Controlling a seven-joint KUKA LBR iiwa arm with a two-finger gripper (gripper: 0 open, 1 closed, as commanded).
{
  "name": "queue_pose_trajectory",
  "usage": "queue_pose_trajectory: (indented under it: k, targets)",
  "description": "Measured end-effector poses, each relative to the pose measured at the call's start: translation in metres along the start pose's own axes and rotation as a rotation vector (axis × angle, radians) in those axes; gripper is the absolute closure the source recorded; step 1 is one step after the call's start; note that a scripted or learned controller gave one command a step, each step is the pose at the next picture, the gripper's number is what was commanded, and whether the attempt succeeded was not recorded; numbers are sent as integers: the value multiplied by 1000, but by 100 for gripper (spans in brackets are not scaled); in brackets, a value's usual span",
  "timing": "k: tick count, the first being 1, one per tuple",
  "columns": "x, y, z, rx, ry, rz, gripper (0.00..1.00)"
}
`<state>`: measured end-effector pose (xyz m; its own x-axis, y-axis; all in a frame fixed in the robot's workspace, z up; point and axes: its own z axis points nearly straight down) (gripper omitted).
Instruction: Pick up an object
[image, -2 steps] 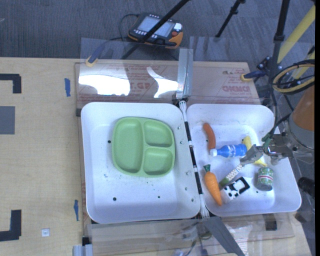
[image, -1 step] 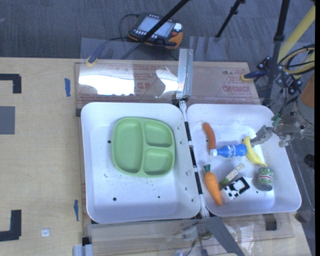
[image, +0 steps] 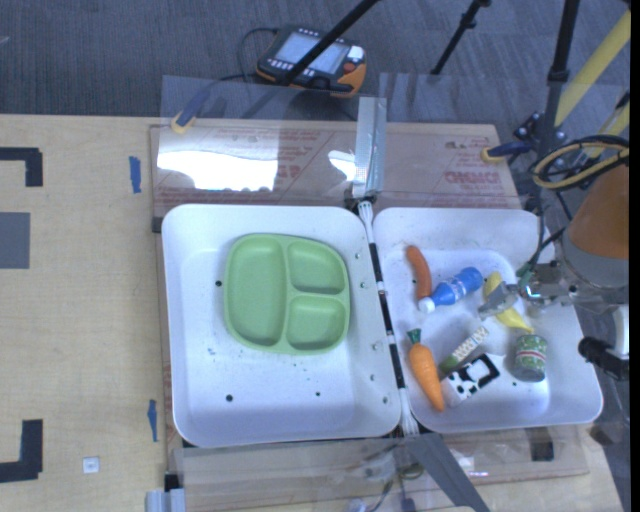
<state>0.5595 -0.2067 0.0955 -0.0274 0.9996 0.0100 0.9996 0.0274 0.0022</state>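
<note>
A small yellow banana-like toy (image: 514, 319) lies in the right-hand white bin (image: 575, 405), near its right wall, its long axis slanting from upper left to lower right, and the gripper (image: 512, 297) sits low just above and beside it (how wide it stands cannot be told). Nothing appears lifted, so the pick seems not yet done: grasp and raise remain. Around it lie a blue bottle (image: 455, 287), a green can (image: 529, 356), two carrots (image: 425, 375); the left bin (image: 190, 330) holds a green divided plate (image: 286, 292).

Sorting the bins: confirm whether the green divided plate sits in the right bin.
No, the green divided plate lies in the left white bin.
</note>
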Motion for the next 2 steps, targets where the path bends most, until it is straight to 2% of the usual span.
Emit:
queue_pose_trajectory:
  k: [1, 2]
  targets:
    - [-2, -1, -7, 2, -4, 2, 100]
    - [58, 26, -101, 4, -11, 247, 100]
